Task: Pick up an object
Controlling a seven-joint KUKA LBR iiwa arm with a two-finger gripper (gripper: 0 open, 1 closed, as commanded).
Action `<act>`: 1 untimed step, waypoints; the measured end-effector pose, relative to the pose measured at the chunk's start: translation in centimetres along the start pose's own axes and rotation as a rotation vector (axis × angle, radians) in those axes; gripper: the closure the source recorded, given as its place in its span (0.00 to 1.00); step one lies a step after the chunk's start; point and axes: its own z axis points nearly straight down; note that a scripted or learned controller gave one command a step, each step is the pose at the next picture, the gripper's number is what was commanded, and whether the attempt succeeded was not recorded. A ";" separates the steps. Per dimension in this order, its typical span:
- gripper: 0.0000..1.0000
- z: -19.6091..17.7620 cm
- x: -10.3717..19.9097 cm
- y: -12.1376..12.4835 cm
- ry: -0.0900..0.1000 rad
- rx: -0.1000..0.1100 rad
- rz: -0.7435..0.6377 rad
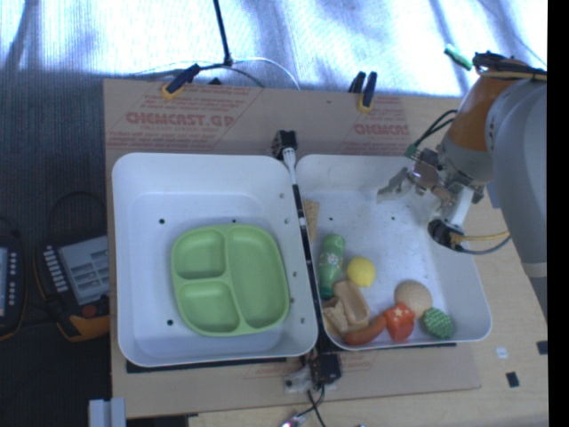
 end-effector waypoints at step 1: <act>0.00 1.1 1.5 2.5 0.003 -0.005 -0.181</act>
